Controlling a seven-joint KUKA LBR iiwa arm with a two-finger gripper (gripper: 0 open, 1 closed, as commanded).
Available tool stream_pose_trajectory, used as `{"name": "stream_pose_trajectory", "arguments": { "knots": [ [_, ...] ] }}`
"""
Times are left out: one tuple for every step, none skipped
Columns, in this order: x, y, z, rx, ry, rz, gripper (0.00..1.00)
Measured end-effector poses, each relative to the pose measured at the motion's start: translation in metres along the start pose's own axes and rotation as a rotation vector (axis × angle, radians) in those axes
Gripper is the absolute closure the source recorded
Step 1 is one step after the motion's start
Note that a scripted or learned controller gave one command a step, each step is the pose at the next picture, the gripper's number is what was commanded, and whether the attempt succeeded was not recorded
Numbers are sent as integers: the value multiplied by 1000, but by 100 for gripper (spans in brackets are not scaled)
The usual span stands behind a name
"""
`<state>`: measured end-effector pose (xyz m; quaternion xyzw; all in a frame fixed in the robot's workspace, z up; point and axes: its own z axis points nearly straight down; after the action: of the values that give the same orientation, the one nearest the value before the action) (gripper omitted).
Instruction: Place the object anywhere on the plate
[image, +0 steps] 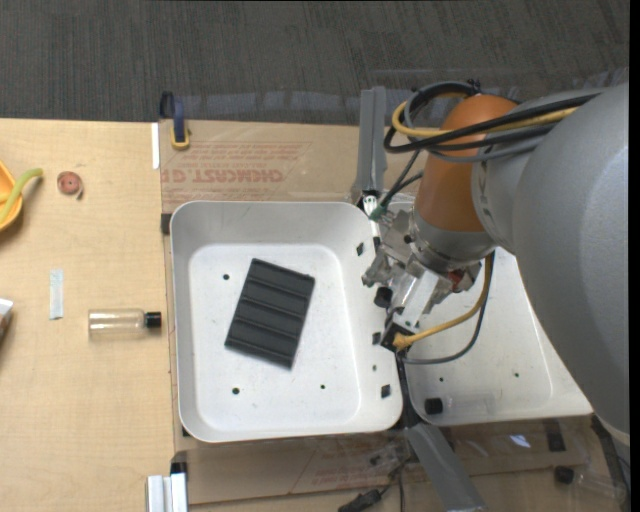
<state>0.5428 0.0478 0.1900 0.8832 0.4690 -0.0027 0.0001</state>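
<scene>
Plainly, the dark ribbed block (270, 312) lies flat near the middle of the left bin (190, 330), its long axis tilted from upper right to lower left. No plate can be made out. The gripper (397, 300) hangs over the seam between that bin and the right bin (520, 390), so the block sits well to its left; whether it is spread or closed I cannot tell.

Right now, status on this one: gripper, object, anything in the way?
Gripper over the seam between the bins, nothing seen in it. Black ribbed block lying flat in left bin, apart from the gripper. Nothing on top of it.
</scene>
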Motion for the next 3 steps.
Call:
{"name": "stream_pose_trajectory", "arguments": {
  "knots": [
    [67, 24, 0, 0, -1, 35, 100],
    [132, 50, -3, 0, -1, 58, 100],
    [161, -28, 97, 0, 3, 142, 100]
  ]
}}
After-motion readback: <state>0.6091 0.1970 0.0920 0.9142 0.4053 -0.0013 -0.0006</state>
